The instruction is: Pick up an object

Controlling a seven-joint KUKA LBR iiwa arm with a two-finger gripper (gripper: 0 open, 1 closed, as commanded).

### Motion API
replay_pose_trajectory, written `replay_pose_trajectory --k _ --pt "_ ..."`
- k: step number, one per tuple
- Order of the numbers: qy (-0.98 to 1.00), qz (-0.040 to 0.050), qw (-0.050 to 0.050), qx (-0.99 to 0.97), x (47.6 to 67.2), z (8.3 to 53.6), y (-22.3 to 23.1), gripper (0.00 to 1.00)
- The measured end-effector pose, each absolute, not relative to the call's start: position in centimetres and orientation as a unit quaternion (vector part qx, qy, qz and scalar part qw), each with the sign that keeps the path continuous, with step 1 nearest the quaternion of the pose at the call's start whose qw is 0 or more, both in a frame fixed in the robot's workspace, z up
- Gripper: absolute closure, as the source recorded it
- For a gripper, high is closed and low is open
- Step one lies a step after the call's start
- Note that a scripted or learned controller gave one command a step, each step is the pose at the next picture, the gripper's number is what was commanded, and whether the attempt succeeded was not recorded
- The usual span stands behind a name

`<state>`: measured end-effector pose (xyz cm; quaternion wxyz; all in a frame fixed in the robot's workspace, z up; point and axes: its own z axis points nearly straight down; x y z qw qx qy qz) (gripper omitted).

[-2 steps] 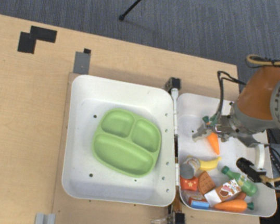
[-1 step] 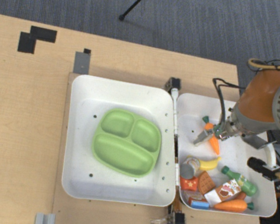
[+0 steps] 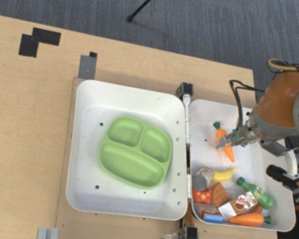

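Heaped at the near end of the right bin point(image 3: 289, 221) lie toy foods: a large carrot point(image 3: 246, 219), a green bottle point(image 3: 255, 193), a banana point(image 3: 224, 174) and a cookie point(image 3: 219, 195). Farther back in that bin, the claw point(image 3: 234, 141) is down at a small orange carrot point(image 3: 225, 143), its tips at or on the toy; whether it is clenched or released I cannot tell. This looks like the grasp step. Next comes a firm closure, then a straight lift. A green divided plate point(image 3: 135, 151) sits in the left bin point(image 3: 88, 134) on the table point(image 3: 17, 140).
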<state>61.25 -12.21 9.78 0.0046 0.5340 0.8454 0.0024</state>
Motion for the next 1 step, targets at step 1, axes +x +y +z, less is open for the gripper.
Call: replay_pose_trajectory --k 1 --pt "0.683 0.0013 0.001 0.731 60.80 18.51 -8.02 1.00"
